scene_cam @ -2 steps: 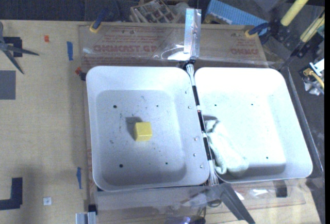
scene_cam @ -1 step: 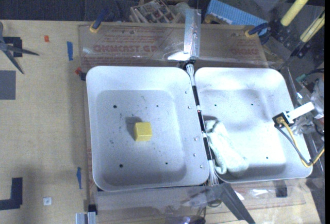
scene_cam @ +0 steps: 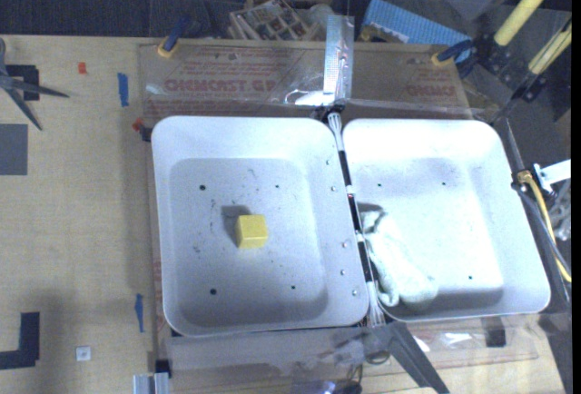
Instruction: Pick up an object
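Centrally, yellow block (scene_cam: 252,231) in left bin (scene_cam: 182,147)

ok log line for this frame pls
task: pick up an object | yellow block: on floor of left bin | white cloth: right bin, at left wall

- Just beyond the right rim of the right bin (scene_cam: 505,150), a small white fitting (scene_cam: 555,172) pokes in; I cannot tell whether it belongs to the arm.
- A thin yellow cable (scene_cam: 543,201) curves beneath that fitting, beside the same rim.

Yellow block (scene_cam: 252,231) lies mid left bin (scene_cam: 182,156)
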`<state>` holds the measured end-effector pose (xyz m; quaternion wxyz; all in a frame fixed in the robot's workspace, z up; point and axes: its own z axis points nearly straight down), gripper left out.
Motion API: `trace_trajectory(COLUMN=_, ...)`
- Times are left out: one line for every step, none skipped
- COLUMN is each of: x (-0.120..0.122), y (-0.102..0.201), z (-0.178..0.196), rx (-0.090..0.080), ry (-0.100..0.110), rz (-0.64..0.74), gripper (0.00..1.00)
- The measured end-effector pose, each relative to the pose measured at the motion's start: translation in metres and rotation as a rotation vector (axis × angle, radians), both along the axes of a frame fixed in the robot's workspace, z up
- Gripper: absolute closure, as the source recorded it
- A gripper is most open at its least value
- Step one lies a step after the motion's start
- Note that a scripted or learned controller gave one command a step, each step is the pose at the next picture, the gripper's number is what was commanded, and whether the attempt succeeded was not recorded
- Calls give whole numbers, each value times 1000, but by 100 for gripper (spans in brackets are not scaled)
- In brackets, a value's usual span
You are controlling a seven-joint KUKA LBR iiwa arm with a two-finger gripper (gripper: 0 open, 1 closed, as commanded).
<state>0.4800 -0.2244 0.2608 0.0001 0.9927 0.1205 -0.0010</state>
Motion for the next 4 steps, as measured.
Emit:
trace_trajectory(x=1, y=19, z=13, rx=0, ry=-1, rz=31, gripper=100)
trace_trajectory(x=30, y=18, z=37, rx=1, ry=0, rz=54, gripper=100)
trace_trajectory(x=1, y=1, z=75, rx=-1, ry=0, rz=196, gripper=100)
trace_trajectory(x=0, y=1, z=62, rx=2, ry=2, rz=-38, gripper=100)
